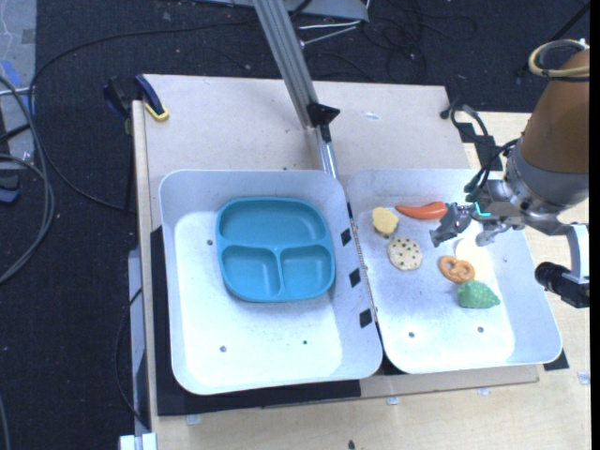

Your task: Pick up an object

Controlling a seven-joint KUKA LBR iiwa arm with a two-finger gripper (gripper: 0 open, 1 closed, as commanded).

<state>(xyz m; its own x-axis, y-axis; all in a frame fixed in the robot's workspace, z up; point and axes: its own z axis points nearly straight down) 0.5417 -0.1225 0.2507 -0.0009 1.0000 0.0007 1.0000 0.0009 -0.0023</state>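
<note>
The right bin (525,336) holds several small toy foods. A yellow piece (385,220) and an orange carrot-like piece (422,210) lie at its far left. A speckled cookie (405,252) sits just in front of them. Further right are a brown pretzel (457,269) and a green leafy piece (478,295). My gripper (466,230) hangs over the bin's middle, right of the carrot and just behind the pretzel. Its fingers are open with nothing between them. A pale patch (466,249) shows on the bin floor under it.
The left bin (187,345) holds a blue three-compartment plate (277,249). A metal pole (286,50) slants in from the top to the gap between the bins. Black clips (357,277) line the shared rim. The arm's body (562,148) stands over the right bin's far right corner.
</note>
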